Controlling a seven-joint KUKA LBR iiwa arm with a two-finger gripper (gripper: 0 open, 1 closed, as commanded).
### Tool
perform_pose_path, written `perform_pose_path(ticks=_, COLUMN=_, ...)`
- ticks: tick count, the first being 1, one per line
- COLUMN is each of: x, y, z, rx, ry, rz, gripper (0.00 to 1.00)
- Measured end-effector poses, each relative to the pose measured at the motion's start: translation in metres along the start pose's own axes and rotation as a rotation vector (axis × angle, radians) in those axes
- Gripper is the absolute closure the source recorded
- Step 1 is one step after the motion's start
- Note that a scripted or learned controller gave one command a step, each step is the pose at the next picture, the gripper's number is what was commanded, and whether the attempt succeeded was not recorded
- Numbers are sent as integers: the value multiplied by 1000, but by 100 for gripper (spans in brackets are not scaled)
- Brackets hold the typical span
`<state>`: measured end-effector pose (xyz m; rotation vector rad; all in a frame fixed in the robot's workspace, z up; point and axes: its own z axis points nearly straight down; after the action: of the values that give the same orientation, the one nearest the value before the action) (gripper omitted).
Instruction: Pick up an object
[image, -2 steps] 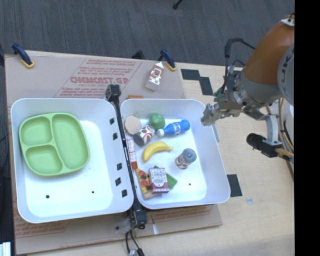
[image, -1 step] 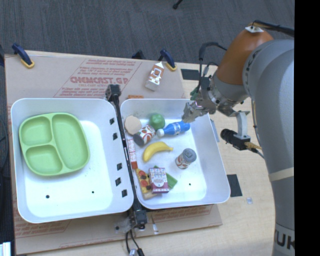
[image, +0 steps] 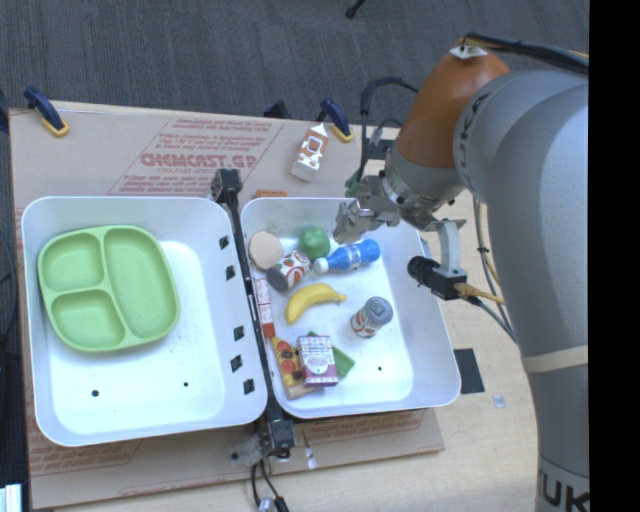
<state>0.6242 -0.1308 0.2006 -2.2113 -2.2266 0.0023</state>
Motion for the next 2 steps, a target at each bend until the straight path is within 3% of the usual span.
perform_pose_path(ticks=1, x=-26, y=-86, z=-54, rx=-3, ry=-1, rz=3, gripper=100)
perform_pose_path(ticks=2, x=-30, y=-145, z=-30, rx=0, ry=-2, rz=1, gripper=100)
